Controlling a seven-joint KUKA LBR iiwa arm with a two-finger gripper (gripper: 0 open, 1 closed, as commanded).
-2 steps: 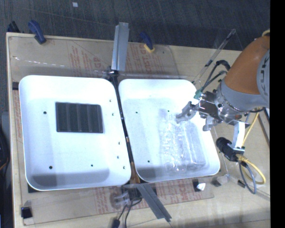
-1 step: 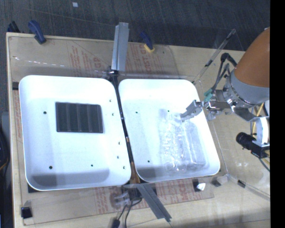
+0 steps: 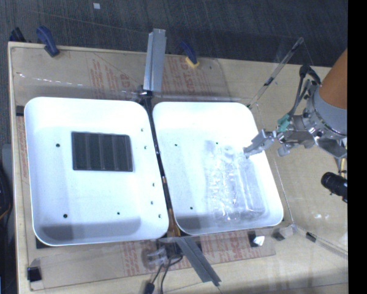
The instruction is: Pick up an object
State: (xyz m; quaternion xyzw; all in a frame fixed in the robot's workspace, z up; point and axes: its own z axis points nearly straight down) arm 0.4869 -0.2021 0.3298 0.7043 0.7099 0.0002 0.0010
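Gripper [image 3: 255,146]: is being seen at the right rim of the right bin, reaching in from the right; whether anything is being held or how wide it is set cannot be told, as the tip is small and pale against the white wall.

Arm [image 3: 330,112]: is being seen behind the gripper, with cables trailing off its wrist.

Clear plastic object [image 3: 232,185]: is lying just below and to the left of the gripper, in the right bin, its near end almost under the tip; it is being read as a transparent, crinkled bottle or packet, stretched along the bin's right half.

Right bin [image 3: 183,164]: is being occupied by the clear object only.

Left bin [image 3: 48,182]: is lying well away to the left of the gripper.

Dark ribbed block [image 3: 102,151]: is resting flat in the left bin, far from the gripper.

Risk, collision: the bin's right rim is being approached closely, so a straight descent is being judged likely to strike the wall.

Risk, slip: the clear plastic is being judged slick and yielding; a pinch at its end could be squeezing it out sideways.

Risk, miss: its faint outline is being judged hard to locate, so a closure on air is possible.
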